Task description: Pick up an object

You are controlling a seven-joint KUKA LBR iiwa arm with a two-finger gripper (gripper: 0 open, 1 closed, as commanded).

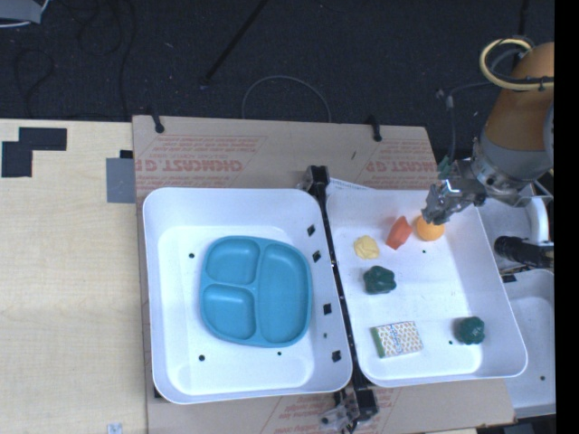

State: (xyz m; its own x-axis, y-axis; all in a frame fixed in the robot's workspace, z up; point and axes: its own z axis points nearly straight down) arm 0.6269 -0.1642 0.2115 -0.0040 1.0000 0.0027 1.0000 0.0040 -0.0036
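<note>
Hovering claw (pixel 441 208), grip state unclear, above orange ball (pixel 430 230) near bin (pixel 502 278) far edge.

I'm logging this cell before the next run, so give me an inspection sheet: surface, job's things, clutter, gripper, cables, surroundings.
Surface: two white bins side by side, left bin and right bin, on cardboard.
Job's things: in the right bin, an orange-yellow piece, red-orange piece, pale yellow piece, dark green piece, teal piece, patterned flat packet.
Clutter: a blue divided plate in the left bin.
Gripper: gripper low over the orange-yellow piece at the right bin's far edge; state of the jaws cannot be told.
Cables: a yellow loop at the arm; thin dark cables on the black floor behind.
Surroundings: light wooden benchtop to the left.
</note>
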